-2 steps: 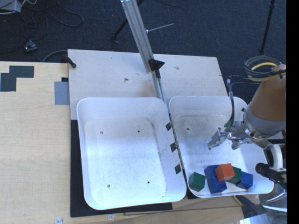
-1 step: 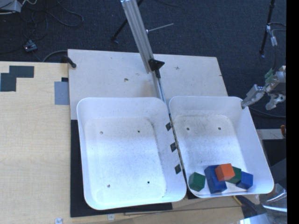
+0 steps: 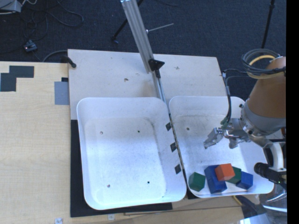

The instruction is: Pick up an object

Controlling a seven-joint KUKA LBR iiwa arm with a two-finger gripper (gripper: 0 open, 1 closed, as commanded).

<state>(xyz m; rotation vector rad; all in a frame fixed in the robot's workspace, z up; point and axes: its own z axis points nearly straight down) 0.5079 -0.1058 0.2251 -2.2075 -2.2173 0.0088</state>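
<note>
Over the right bin (image 3: 201, 111) we go, where the grey arm (image 3: 266, 101) with its orange band reaches in from the right edge of the worktop (image 3: 112, 73) and the hand (image 3: 214, 139) hangs above the middle of that bin's floor, well up from the blocks. The hand points toward the divider between the two bins, its metal fingers (image 3: 210, 141) standing a little spread with nothing between them, no block pinched at all. Down in the near right corner of the right bin sits the whole cluster: an orange block (image 3: 225, 171) perched on top of a large blue block (image 3: 215, 181), a green block (image 3: 196, 181) just beside them on the side nearer the divider, a darker green block (image 3: 236, 174) peeking out behind the orange one, and a smaller blue block (image 3: 245, 181) at the far right of the group, close to the bin's rim. They are packed tight, touching or nearly so, pressed against the bin's near wall. The hand is clear of them, toward the far side of the cluster. The left bin (image 3: 121, 153) lies alongside, its white floor speckled with a few dark dots. A slanted aluminium rail (image 3: 140, 36) rises from the far edge of the worktop between the two bins, with a black bracket (image 3: 155, 65) clamped on it. Cables (image 3: 254, 59) loop above the arm's wrist.
</note>
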